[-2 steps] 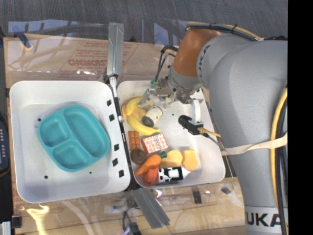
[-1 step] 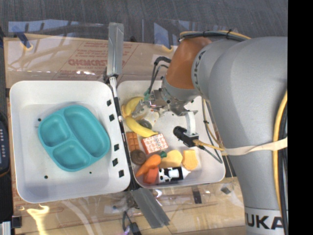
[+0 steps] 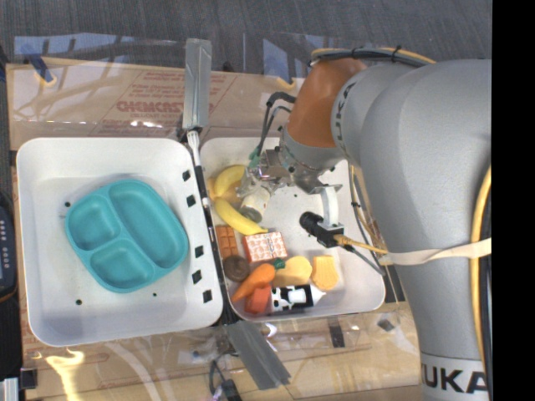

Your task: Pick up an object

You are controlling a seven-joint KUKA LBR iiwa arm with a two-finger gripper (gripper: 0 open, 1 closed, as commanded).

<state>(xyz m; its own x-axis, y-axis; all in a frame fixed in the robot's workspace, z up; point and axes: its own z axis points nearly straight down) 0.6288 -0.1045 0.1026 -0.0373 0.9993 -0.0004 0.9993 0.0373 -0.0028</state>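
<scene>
The gripper (image 3: 261, 178) is lowered into the right bin (image 3: 364, 286), directly over the upper banana (image 3: 226, 179) and a pale cylindrical object (image 3: 252, 200). Its opening cannot be determined. A 2nd banana (image 3: 237, 218) lies just below; the patterned block (image 3: 265, 246) and carrot (image 3: 253, 281) lie nearer the bin front

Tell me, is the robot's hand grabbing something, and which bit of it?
I cannot tell. The gripper is low in the right bin, right by a whitish cup and the bananas.
</scene>
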